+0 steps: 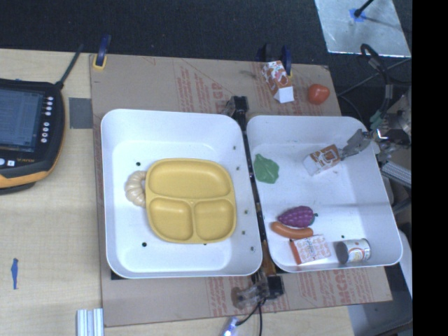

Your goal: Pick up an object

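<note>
Two white bins sit side by side on the bench. In the right bin (364, 194), the tool (348, 150) touches a small carton (323, 159), perhaps to grab it. I cannot tell how the tool is set.

Two shallow white bins are seen side by side on a cardboard sheet (210, 82) laid over the surface (42, 236). In the left bin (119, 138) a yellow divided plate (190, 200) is set, with a pale round item (134, 186) touching its left edge. In the right bin (364, 201) a green leaf (266, 169), a purple grape bunch (297, 216), a hot dog (292, 231), a small red-and-white carton (311, 249) and a can (353, 251) are seen. The pincer (353, 144) is placed at the far right, just beside a small box (323, 159). Beyond the bins, a juice carton (278, 80) and a red tomato (318, 94) are seen.
</note>
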Robot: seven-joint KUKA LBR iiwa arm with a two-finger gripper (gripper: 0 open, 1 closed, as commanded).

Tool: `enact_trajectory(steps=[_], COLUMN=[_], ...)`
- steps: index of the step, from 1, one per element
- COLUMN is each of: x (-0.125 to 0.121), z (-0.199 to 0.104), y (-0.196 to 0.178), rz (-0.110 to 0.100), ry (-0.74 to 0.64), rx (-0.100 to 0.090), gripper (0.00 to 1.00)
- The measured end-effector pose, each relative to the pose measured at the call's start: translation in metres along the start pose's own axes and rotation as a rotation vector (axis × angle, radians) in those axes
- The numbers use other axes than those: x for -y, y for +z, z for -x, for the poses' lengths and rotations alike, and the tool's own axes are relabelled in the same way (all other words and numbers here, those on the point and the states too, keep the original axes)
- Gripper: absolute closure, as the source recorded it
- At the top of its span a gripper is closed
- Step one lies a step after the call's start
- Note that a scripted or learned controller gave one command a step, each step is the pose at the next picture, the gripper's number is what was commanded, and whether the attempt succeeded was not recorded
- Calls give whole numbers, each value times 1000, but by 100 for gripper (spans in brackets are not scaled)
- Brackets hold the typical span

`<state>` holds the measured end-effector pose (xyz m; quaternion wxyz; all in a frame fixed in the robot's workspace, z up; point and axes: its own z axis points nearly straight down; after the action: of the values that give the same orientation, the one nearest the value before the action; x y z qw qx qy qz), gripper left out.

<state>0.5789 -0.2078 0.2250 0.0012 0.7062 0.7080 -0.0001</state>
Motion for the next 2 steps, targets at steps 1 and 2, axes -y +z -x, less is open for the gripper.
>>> enact_trajectory(steps=[1,2], x=[21,87], z=[-117,-104], y=[94,131], rz=[-8,-6], ry=[-5,-3], rx=[-3,-2], gripper=[0,0])
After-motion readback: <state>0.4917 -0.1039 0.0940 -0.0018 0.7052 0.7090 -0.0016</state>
